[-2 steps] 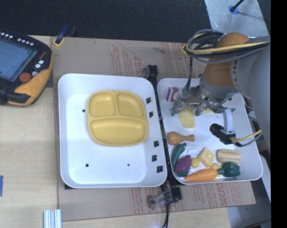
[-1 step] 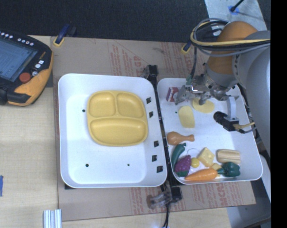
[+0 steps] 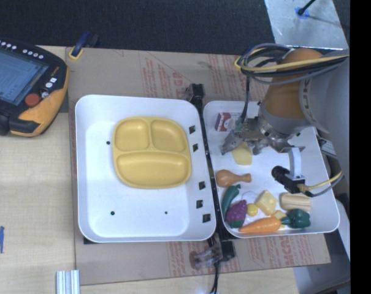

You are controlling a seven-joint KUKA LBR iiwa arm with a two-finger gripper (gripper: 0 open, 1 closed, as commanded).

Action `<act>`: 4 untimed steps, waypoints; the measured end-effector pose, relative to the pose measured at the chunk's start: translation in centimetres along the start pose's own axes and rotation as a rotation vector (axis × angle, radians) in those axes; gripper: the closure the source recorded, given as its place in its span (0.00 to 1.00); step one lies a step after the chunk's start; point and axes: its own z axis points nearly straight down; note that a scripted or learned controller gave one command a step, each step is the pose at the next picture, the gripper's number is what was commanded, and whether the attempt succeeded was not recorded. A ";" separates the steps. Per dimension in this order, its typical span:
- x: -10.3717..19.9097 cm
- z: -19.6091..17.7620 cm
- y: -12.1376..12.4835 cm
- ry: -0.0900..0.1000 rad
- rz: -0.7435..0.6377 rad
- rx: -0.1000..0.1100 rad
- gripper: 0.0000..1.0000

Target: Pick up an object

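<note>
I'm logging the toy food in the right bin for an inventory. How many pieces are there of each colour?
Right bin, what is visible:
Yellow: 3
Orange: 1, carrot
Brown: 1, drumstick
Green: 2
Purple: 1, grapes
Tan: 1
Red and white: 1
Total: 10

Wooden bench (image 3: 26, 188) (cardboard-topped) against dark floor (image 3: 173, 11).
</note>
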 end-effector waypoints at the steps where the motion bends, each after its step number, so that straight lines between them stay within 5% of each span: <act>1: -2.7 -0.2 5.3 -0.003 -0.003 -0.012 0.00; 2: -0.8 0.0 -0.2 0.000 0.001 0.000 0.00; 3: -1.8 -0.7 2.7 -0.002 -0.002 -0.010 0.00; 4: -0.7 0.1 -4.6 0.001 -0.001 0.002 0.00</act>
